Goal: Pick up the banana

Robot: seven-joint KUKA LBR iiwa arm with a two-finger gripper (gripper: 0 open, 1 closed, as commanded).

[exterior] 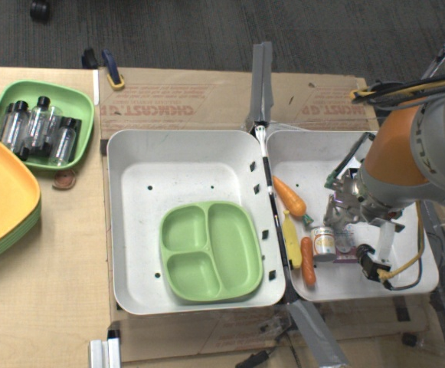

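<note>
Grey arm [436, 140], broad orange band [394, 156] above wrist, metallic gripper [343, 209] (yellow cable looped beside it).

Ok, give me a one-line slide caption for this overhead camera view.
KUKA gripper lowered into the right bin near the banana, carrots and a small can.

cardboard sheet [230, 98] | red print, upside down | perhaps "CHEMCRAFT"

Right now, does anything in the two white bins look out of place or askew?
Nothing looks spilled or damaged. The yellow banana lies along the left wall of the right white bin, between two orange carrots. A small tin can stands close under the gripper.
</note>
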